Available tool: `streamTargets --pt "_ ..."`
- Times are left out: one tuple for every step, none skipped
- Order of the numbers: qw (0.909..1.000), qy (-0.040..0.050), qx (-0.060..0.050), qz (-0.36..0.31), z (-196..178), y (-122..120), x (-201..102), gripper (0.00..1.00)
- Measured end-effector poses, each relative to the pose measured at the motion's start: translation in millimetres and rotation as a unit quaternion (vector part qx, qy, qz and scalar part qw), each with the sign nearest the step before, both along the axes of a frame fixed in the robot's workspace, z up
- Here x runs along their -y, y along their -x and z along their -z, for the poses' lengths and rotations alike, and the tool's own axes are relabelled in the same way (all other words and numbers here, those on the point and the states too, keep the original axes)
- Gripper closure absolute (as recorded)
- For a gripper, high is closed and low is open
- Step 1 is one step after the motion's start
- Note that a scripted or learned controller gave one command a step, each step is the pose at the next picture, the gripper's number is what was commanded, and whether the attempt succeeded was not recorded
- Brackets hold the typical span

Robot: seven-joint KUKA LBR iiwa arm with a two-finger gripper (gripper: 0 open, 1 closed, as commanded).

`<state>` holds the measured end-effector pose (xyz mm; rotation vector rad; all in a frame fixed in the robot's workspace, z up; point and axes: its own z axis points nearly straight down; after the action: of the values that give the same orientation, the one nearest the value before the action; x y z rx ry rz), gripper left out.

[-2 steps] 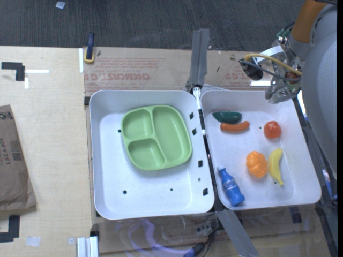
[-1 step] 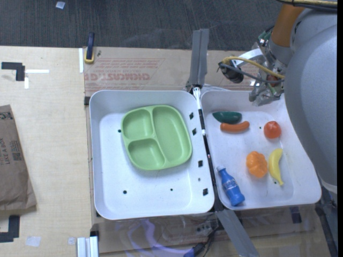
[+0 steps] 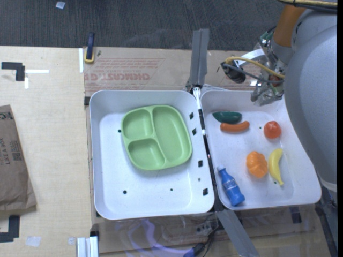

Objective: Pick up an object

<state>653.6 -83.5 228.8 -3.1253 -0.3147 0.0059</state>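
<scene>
Two white bins side by side. Left bin (image 3: 107,197) holds a green divided plate (image 3: 156,137). Right bin (image 3: 300,194) has a dark green vegetable (image 3: 227,116), orange carrot (image 3: 235,126), tomato (image 3: 272,129), orange pepper (image 3: 256,164), banana (image 3: 276,166), blue bottle (image 3: 231,186). Gripper (image 3: 266,93) hangs over the right bin's far edge, holding nothing; can't tell its state.

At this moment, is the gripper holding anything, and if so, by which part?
Nothing is held. The gripper hangs over the far edge of the right bin, with no object between its fingers. The tomato, carrot and other items lie in the bin.
</scene>
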Motion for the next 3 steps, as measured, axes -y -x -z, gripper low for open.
streamTargets --pt "1.0000 0.0003 0.000 0.000 0 2 16 1.00" --pt "1.0000 0.0005 0.000 0.000 -11 2 63 1.00" --pt "1.0000 -0.0003 0.000 -0.001 34 1 26 1.00"
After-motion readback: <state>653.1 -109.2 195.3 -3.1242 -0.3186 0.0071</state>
